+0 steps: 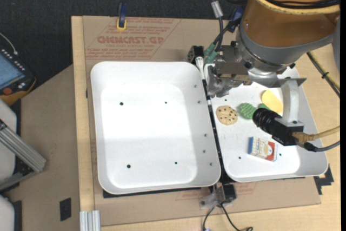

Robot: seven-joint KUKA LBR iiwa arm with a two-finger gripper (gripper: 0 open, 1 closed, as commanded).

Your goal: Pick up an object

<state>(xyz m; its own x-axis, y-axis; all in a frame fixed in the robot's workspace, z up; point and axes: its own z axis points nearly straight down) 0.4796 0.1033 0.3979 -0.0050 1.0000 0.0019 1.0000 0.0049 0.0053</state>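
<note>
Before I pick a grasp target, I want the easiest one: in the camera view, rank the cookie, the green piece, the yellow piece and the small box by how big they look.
1. Small box
2. Cookie and yellow piece: too alike to rank, and the arm partly hides the yellow piece.
3. Green piece

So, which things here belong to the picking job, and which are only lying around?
For the job: gripper, cookie, green piece, yellow piece, small carton, right bin.
Lying about: left bin, blue clamp.
</note>
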